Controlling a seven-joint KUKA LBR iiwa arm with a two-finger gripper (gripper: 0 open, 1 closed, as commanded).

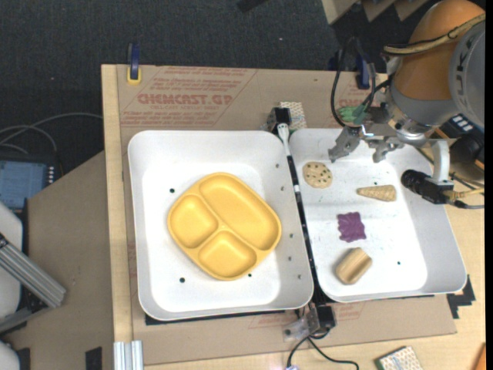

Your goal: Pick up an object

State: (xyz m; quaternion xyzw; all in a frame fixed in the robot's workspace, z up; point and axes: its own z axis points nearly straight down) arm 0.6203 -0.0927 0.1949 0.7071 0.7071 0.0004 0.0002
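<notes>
1. The end effector [359, 146] hangs over the far end of the right bin [443, 272], its two fingers spread apart and nothing between them.
2. Four candidates lie in that bin: a round cookie [317, 174], a pale cone [377, 193], a purple piece [350, 226] and a tan block [353, 266].
3. The cookie lies nearest, just beside the left-hand finger, towards the divider between the bins; being round, it offers no preferred grip axis.
4. The cone lies just on the near side of the end effector, its long axis running across the bin; judged from this, fingers closing across that axis would suit it.
5. The purple piece and tan block lie farther towards the bin's near edge.
6. The left bin [146, 206] holds a yellow divided tray [223, 226], well apart from the arm.
</notes>
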